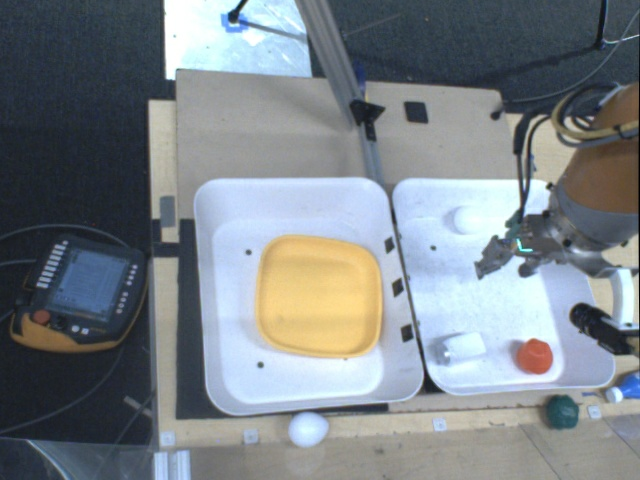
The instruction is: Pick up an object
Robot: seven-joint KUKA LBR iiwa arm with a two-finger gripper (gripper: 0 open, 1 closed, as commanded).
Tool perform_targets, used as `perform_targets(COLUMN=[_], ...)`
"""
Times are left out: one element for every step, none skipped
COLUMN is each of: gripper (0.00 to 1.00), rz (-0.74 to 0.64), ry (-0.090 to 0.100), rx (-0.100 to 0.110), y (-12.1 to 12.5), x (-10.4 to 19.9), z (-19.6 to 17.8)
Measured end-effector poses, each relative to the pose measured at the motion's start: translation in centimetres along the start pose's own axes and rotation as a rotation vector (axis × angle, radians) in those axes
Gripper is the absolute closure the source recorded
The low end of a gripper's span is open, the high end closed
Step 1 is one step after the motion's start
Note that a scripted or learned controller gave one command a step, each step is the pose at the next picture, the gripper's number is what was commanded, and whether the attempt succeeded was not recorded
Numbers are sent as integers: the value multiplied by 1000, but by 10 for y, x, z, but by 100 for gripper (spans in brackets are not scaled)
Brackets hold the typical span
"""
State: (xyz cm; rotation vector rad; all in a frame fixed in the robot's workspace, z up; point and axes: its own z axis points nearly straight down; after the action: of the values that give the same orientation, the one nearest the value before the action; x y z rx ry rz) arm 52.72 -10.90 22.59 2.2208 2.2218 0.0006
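My gripper (497, 258) hangs over the middle of the right bin (440, 288), with nothing visible between its fingers. A white ball (467, 219) lies up and left of it, near the bin's back. A white cylinder-like piece (462, 347) rests at the bin's front, and an orange-red cup-shaped object (535, 356) sits to its right. The left bin (225, 298) holds a yellow square plate (320, 295).
A white egg-shaped object (308, 429) and a dark green ball (561, 411) lie outside the bins on the bench's front edge. A teach pendant (75, 291) sits on the floor at left. A metal pole (335, 48) rises behind the bins.
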Motion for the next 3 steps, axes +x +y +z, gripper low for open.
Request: perform_targets(gripper=[0,0,0], rz=[0,0,0], ry=[0,0,0], rx=[0,4,4], y=[0,-2,-12], x=[0,4,10], z=[0,61,116])
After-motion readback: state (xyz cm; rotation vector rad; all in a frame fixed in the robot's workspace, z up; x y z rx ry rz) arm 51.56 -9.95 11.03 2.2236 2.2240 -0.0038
